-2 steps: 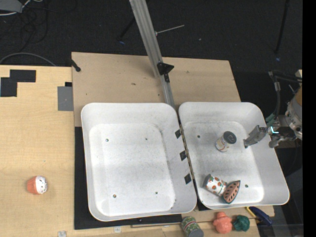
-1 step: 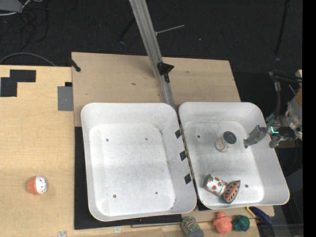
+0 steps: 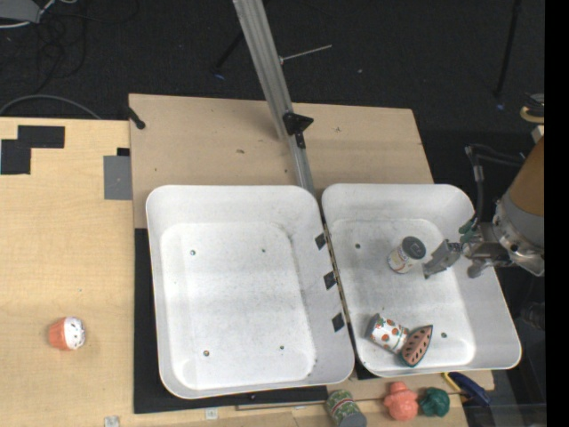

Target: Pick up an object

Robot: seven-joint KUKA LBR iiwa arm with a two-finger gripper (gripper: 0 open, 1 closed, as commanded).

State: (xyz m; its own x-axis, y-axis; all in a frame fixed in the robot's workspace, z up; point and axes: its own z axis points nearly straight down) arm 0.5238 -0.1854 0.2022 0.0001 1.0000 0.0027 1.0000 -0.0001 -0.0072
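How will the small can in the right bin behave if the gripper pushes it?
The can looks round and seems to lie tilted on the bin's smooth floor, so it may roll away. It looks small, so probably light, and could slide from the gripper beside it.

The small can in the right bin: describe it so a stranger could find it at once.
Look in the right white bin, at its upper middle, just left of the pincer. There lies the small can, whitish with a dark round end. Its neighbours, a red-spotted cup and a brown wedge, lie apart at the bin's near edge.
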